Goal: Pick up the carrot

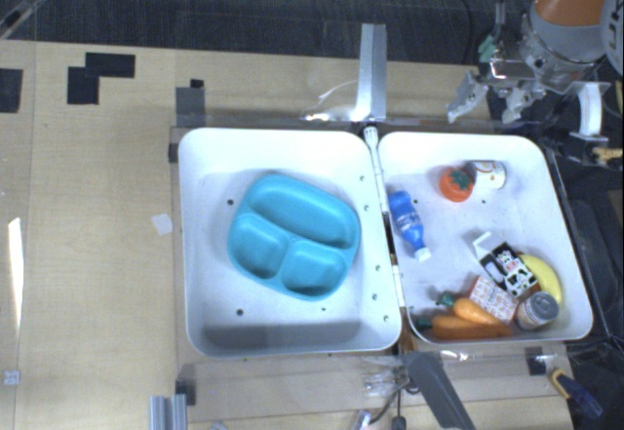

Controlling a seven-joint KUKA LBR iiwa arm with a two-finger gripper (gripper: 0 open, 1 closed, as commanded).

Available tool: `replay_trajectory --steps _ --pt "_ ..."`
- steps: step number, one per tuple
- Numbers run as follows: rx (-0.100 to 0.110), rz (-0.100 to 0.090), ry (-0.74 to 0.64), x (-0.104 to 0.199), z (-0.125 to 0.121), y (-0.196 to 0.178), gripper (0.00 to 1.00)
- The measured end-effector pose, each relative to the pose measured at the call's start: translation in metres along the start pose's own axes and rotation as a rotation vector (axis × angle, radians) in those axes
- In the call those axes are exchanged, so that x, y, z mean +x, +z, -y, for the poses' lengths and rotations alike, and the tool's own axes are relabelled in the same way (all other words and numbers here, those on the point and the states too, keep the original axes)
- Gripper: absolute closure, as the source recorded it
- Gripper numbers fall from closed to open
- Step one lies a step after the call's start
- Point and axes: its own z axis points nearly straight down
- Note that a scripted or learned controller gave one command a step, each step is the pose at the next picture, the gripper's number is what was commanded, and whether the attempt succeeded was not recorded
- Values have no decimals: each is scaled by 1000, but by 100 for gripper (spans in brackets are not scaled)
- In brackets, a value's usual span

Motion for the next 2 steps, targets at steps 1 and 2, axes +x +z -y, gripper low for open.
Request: replay_trajectory --steps 1,2 --pt "-3 1 25 -32 3 -38 0" --pt "-9 4 17 -30 2 -50 100"
